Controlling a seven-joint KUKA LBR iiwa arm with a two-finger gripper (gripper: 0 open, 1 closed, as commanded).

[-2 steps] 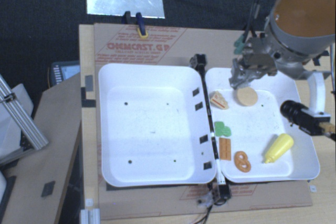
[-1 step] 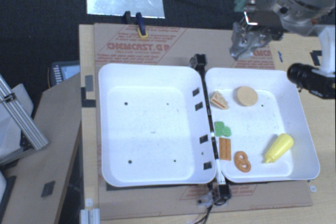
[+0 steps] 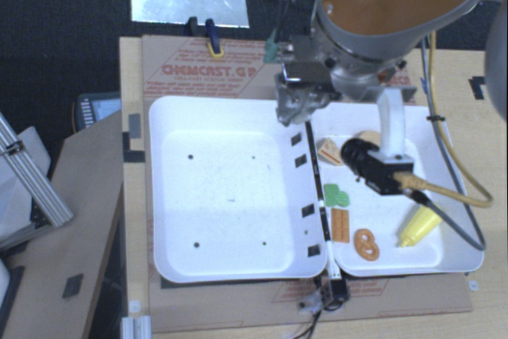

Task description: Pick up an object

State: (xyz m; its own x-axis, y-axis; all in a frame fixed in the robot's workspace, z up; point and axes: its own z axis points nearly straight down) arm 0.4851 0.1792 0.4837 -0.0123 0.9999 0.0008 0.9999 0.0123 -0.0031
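Hovering at the far end of the divider between bins, metal two-finger gripper grasp state unclear, yellow plastic squeeze bottle lies near-right, well apart; descending here risks hitting the divider.

A wooden bench fills the lower part of the frame. On it lies a cardboard sheet with red print. The two white bins sit on this sheet, the left bin touching the right bin along the middle.
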